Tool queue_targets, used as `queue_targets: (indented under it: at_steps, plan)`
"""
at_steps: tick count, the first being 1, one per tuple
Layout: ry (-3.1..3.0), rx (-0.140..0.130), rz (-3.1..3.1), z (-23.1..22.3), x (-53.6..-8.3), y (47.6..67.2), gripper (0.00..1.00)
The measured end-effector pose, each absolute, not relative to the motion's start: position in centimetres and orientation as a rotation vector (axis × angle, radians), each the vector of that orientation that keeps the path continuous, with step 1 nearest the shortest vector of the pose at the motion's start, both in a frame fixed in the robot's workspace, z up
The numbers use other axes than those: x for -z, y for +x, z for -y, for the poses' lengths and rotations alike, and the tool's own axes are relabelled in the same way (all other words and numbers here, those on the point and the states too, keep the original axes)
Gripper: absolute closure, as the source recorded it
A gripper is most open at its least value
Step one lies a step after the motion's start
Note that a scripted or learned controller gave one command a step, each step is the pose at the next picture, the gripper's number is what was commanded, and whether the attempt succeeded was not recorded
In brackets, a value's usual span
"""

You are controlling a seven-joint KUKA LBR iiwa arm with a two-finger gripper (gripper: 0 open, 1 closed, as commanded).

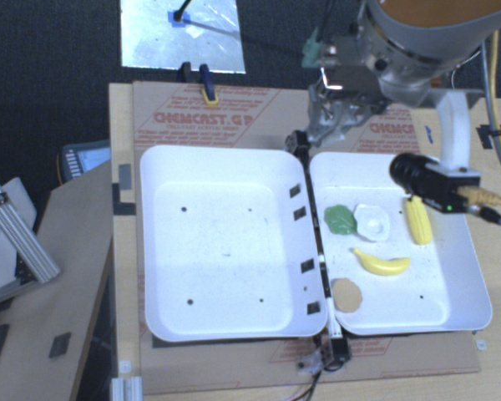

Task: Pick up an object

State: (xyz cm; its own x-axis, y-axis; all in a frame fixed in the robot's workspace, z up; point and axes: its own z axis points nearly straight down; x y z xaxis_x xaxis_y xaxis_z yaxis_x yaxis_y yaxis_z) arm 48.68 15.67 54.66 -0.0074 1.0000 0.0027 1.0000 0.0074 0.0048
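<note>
Currently, the arm [426, 15] enters from the upper right and hangs above the far edge of the table [234, 111]. The tool [334, 119] sits over the cardboard sheet just behind the junction of the two white bins; whether it is wide or narrow cannot be told, since its tip is blurred and partly hidden by the wrist body. Nothing is seen held in it.

The left bin [225, 241] shows a bare white floor with a few small dark dots. The right bin [459, 299] contains all the objects. A green leafy piece [341, 219] lies near the divider, touching or just beside a white fried-egg piece [372, 222]. A corn cob [418, 220] lies to the right of the egg, under a black cylindrical device [426, 182] mounted over the bin. A yellow banana [382, 263] lies below the egg. A round tan cookie [346, 295] lies near the front left corner of that bin.
</note>
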Motion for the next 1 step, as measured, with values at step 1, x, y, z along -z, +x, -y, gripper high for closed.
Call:
queue_targets:
  at_steps: [1]
  plan:
    - [2.207, -0.012, -2.234, -15.68, -55.76, 48.71, 1.00]
